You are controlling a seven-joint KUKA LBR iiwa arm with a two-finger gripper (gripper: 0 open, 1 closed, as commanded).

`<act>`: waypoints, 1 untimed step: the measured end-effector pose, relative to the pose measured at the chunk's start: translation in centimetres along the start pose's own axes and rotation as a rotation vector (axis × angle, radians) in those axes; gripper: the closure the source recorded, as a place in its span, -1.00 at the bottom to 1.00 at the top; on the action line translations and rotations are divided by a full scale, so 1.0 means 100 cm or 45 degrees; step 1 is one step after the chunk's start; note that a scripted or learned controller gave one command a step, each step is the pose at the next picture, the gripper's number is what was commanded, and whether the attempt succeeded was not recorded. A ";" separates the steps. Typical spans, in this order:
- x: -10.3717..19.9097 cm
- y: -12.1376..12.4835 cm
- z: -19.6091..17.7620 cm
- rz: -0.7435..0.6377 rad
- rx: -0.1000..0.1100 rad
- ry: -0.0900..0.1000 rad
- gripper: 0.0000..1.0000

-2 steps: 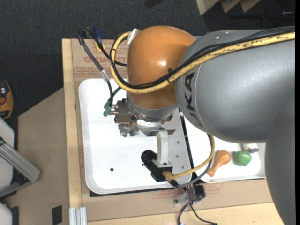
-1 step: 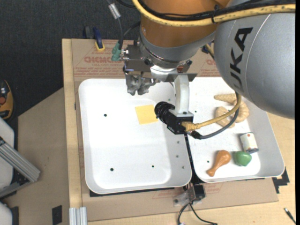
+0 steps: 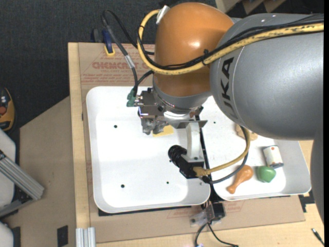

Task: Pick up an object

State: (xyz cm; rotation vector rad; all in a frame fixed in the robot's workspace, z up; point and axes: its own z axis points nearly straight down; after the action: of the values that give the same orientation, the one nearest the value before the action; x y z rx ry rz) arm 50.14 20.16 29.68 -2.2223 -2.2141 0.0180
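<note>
My gripper [image 3: 152,124] is low over the upper middle of the left bin [image 3: 118,158], under the arm's orange band. A small flat yellow object [image 3: 166,131] peeks out from just below and right of the gripper, lying on the bin floor; most of it is hidden by the wrist. Whether the gripper touches it cannot be made out. In the right bin [image 3: 294,188] lie an orange drumstick-shaped toy [image 3: 240,178], a green rounded object [image 3: 266,174] and a small white cylinder [image 3: 272,156].
A black cable connector [image 3: 181,162] on a yellow cable hangs from the arm over the seam between the bins. The grey arm covers the right bin's upper part. A blue-and-yellow clamp [image 3: 107,40] sits at the bench's back left edge.
</note>
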 end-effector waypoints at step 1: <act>-0.034 -0.011 -0.069 -0.001 -0.023 0.009 1.00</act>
State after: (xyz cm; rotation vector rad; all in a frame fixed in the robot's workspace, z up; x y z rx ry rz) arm 49.15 16.80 36.66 -2.2274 -2.2202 -0.0104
